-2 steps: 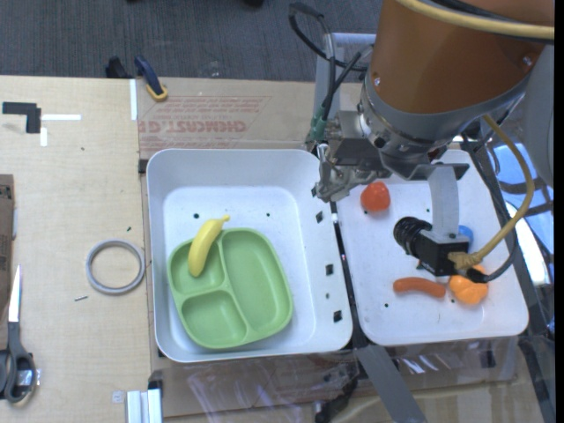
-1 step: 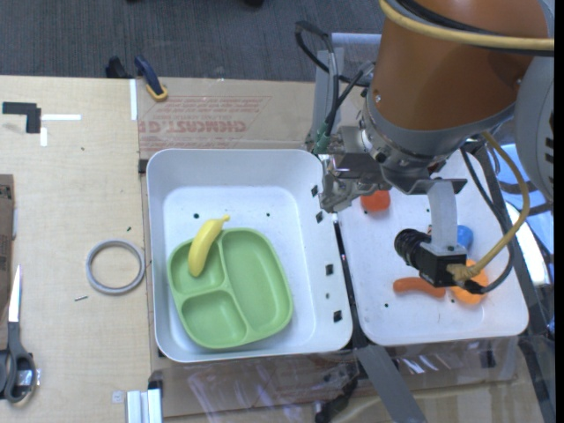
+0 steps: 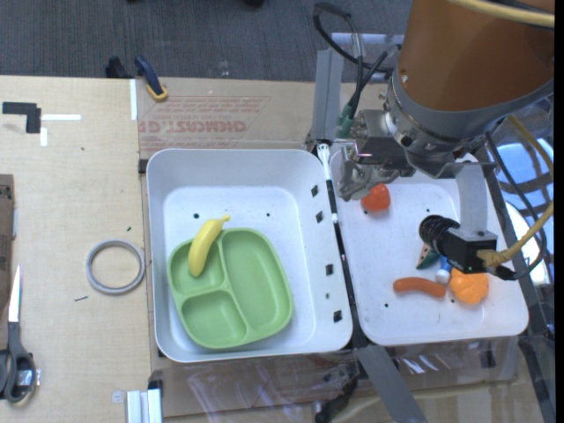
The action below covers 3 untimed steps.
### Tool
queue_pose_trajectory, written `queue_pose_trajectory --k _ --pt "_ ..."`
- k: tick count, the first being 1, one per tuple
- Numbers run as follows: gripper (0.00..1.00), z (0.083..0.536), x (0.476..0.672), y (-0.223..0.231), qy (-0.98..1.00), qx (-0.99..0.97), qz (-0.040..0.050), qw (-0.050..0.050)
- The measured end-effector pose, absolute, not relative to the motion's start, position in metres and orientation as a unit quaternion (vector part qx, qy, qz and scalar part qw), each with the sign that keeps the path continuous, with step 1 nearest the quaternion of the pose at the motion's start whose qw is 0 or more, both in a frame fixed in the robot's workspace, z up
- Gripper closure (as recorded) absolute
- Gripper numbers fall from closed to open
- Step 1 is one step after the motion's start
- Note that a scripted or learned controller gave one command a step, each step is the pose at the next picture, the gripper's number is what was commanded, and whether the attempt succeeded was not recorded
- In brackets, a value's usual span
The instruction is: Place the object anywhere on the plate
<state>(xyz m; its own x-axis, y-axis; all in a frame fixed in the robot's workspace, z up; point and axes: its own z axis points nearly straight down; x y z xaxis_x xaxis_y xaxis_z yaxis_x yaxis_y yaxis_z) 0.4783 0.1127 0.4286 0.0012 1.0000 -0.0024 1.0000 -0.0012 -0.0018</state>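
Tomato is sitting in the right bin, just under the gripper; can't tell if the jaws are pinching it. Risk: it's slipping or rolling loose before crossing to the plate, where a banana is already lying.

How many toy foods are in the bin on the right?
3 that I can see: a red tomato near the gripper, an orange carrot in front, an orange fruit beside it. The arm may hide more.
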Motion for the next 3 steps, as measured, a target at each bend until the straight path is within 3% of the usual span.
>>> queue_pose_trajectory --k 1,2,3 --pt "1.0 0.431 0.479 0.089 0.707 0.708 -0.0011 0.0" --pt "1.0 0.396 0.478 0.092 0.706 0.708 -0.0017 0.0" --pt "1.0 0.425 0.478 0.078 0.706 0.708 -0.0015 0.0"
